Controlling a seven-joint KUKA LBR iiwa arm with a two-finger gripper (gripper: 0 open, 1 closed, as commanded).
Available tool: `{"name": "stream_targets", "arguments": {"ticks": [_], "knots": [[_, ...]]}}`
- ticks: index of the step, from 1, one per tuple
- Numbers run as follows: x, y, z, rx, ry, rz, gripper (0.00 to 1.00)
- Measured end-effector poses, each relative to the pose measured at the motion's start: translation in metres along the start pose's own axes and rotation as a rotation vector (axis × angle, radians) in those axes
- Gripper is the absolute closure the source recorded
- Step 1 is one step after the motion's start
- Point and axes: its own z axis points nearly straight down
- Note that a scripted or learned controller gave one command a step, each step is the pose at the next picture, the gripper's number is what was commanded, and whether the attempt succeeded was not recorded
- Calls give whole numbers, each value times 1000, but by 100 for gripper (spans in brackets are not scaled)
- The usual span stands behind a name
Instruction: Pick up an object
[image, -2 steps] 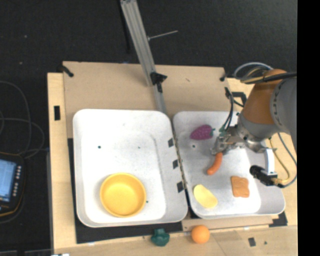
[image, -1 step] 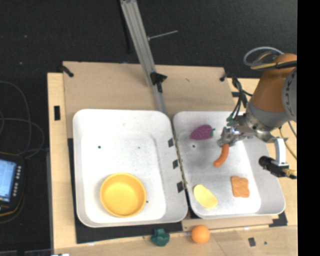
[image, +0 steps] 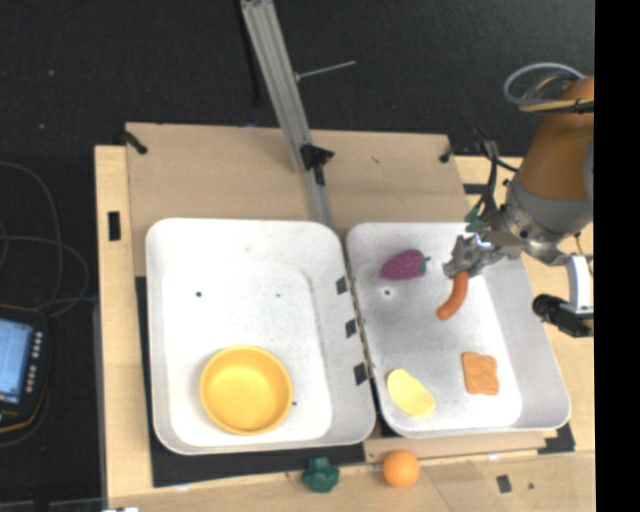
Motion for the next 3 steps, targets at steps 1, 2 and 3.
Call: {"name": "stream_targets", "arguments": {"ticks": [1, 2, 3], "knots": [[4, -6, -57, 1, -1, 0, 100], [49, 0, -45, 7, 1, -1, 100], [92, 6, -43, 8, 2, -1, 100]]}}
